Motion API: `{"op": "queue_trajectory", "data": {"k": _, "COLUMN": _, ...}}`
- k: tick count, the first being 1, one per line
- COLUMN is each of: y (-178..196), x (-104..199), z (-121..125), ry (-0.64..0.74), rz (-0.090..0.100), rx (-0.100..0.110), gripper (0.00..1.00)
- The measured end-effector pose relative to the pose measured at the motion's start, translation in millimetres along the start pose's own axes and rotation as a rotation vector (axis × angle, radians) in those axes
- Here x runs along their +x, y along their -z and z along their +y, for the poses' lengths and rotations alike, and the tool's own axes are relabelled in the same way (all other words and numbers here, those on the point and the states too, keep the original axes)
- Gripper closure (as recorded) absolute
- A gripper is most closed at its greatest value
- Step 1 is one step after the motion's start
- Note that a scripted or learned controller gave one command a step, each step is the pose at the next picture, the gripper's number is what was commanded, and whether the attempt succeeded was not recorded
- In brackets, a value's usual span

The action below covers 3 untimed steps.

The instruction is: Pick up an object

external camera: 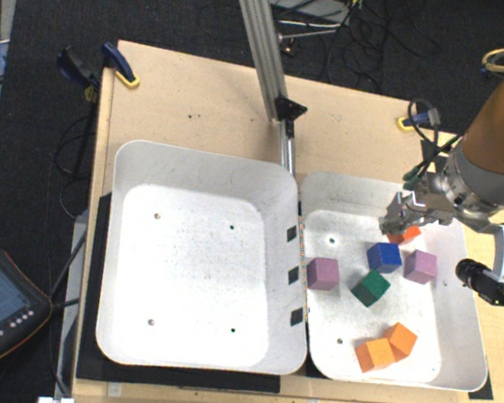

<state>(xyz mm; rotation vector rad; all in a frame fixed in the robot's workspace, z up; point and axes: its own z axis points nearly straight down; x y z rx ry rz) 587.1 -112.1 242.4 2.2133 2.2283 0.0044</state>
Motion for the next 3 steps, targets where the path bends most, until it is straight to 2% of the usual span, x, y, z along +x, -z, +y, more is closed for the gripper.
{"op": "queue_trajectory", "data": {"k": 2, "y": 15, "x": 100, "z": -11, "ry": 0.002, "rz": 0.001, "rx": 0.002, "gripper": 1.00}}
{"op": "queue_trajectory", "data": {"k": 3, "y": 6, "x": 164, "z": -14, "ry": 0.003, "rz": 0.001, "rx": 0.004, "gripper": 1.00}}
